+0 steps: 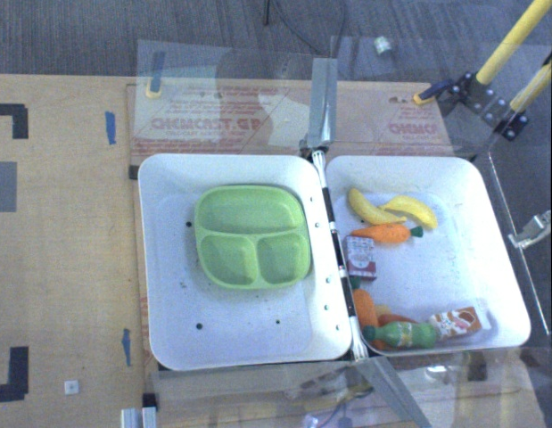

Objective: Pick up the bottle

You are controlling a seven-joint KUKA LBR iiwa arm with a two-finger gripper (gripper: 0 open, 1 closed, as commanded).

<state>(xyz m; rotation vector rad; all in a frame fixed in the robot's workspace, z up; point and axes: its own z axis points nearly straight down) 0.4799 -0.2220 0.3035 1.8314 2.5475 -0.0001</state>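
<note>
Bottle (407, 333) lying on its side along the right bin's (490, 239) near edge, hemmed in

Orange toy (365, 308) and carton (456, 322) crowd it; a grasp may snag those or the wall; round body could roll free; jaws' state cannot be told.

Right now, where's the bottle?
In the camera view, the bottle lies on its side along the right bin's near edge, between a carrot and a carton.

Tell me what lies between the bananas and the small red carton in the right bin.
In the camera view, an orange carrot lies between the bananas above it and the red carton below, in the right bin.
</note>
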